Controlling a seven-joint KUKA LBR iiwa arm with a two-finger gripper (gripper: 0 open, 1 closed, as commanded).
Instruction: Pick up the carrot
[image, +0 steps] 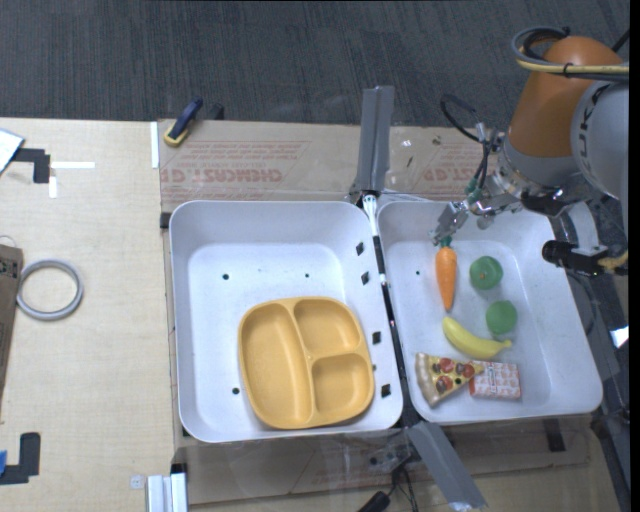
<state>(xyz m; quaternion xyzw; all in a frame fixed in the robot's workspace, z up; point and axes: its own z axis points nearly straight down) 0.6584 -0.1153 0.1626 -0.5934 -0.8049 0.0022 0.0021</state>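
Two-finger metal gripper sits over the far edge of the right white bin, its tip pointing down and left toward the bin floor. Fingers are too small and cluttered with cabling to read; cannot tell whether they stand apart or closed. Nothing visible between them.

Just below and left of the gripper tip: long orange carrot with a green leafy top, lying on the bin floor, green end toward the gripper, pointed end toward the near side. Green top is close to the gripper tip; contact cannot be judged.

Right of the carrot, apart from it: a round green fruit, and nearer the camera a second smaller green round piece. A yellow banana lies across below the carrot's point, near the second green piece. Beneath it, a toy pizza slice touching a red-and-white rectangular packet.

Left white bin holds a yellow plastic divided plate with three compartments.

Grey arm with an orange band enters from upper right. On the bench at left, a grey tape ring.
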